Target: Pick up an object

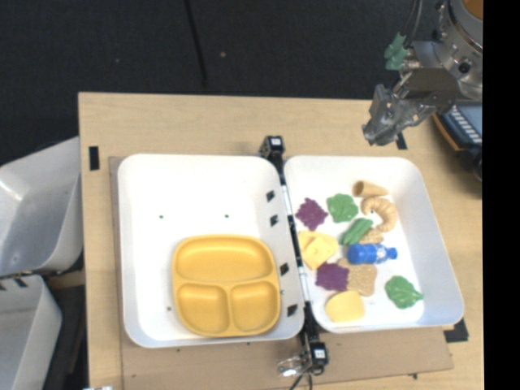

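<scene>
**Crowded pile, gripper well off target: risk of a missed or double pick**

- Right bin (435, 218) taken as reference. At its near edge a yellow block (345, 306) is seen, with a green leaf (404, 292) at the near right, set a little apart from the rest.
- Toward its middle, a purple piece (331, 275), a tan biscuit (363, 279) and a blue bottle (371, 254) are packed touching or just beside one another. A neighbour is likely to be nudged or caught along with the target if a descent is made here.
- The bottle is lying on its side. It could be rolled away by a slightly off-centre closing.
- Pieces along the bin's left wall, such as the yellow slab (318, 248), leave little room on that side. A collision with the wall is judged possible.
- At its far end a curled tan pastry (383, 214) and a tan cone (370, 188) are noted. Curved shapes may slip from a pinch.
- Beyond the bin's far right corner, the gripper (380, 127) is held over bare bench, well apart from every object. Nothing is seen in its grasp. Whether it is open or closed cannot be told.
- Left of the bin, a yellow tray (226, 283) lies in the other bin (138, 218). It is judged broad and hard to pinch.
</scene>
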Motion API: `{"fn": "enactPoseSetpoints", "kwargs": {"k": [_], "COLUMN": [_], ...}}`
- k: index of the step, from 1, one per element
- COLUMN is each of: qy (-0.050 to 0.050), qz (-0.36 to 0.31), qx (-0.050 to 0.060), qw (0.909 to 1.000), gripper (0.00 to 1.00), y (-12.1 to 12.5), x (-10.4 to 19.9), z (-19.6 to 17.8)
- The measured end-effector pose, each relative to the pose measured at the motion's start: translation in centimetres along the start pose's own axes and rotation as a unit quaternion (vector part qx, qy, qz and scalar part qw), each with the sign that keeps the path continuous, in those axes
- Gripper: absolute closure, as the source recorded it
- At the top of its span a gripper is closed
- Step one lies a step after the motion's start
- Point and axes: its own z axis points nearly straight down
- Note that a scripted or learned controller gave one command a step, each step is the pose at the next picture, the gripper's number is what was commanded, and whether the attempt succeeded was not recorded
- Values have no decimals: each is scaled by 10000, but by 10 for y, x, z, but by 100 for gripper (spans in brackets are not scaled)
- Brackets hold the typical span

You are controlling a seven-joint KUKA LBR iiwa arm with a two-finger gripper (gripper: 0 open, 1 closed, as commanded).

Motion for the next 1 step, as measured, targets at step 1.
{"fn": "enactPoseSetpoints", "kwargs": {"k": [1], "qy": [-19], "qz": [41], "qx": [114], "qw": [9999], "gripper": [100], "y": [-2], "x": [-72], "z": [57]}}
